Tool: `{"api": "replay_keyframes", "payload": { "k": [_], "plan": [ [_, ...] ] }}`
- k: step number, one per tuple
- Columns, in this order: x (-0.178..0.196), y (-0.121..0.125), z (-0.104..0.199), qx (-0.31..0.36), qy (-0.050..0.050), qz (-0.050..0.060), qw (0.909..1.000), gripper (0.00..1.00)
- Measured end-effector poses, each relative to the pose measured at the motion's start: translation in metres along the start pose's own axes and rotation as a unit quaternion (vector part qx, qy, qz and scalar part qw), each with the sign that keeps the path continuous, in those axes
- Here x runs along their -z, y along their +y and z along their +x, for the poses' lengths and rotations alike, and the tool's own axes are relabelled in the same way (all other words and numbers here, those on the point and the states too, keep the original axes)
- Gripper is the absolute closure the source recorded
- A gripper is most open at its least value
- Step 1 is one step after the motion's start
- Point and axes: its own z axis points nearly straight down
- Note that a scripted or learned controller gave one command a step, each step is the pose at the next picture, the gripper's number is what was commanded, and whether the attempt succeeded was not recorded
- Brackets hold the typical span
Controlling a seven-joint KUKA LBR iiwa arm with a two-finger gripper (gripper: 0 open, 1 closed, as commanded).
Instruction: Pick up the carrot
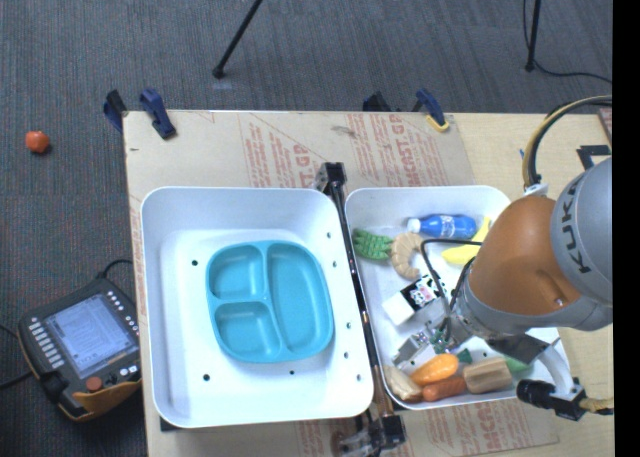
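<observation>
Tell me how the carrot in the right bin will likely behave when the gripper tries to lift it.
The carrot looks smooth and rounded, so it may slip or roll. It appears to be a rigid toy, probably light. It sits beside the bread piece, which may get nudged.

Grey arm (600, 235) with orange band (515, 260), black "KUKA" lettering.

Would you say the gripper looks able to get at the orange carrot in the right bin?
Probably yes: the gripper sits just above the orange carrot, whose top looks uncovered, though a tan wooden block crowds it.
</observation>
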Motion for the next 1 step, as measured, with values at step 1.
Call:
{"api": "replay_keyframes", "payload": {
  "k": [1],
  "plan": [
    [0.0,0.0,0.0,0.0,0.0,0.0,1.0,0.0]
  ]
}}
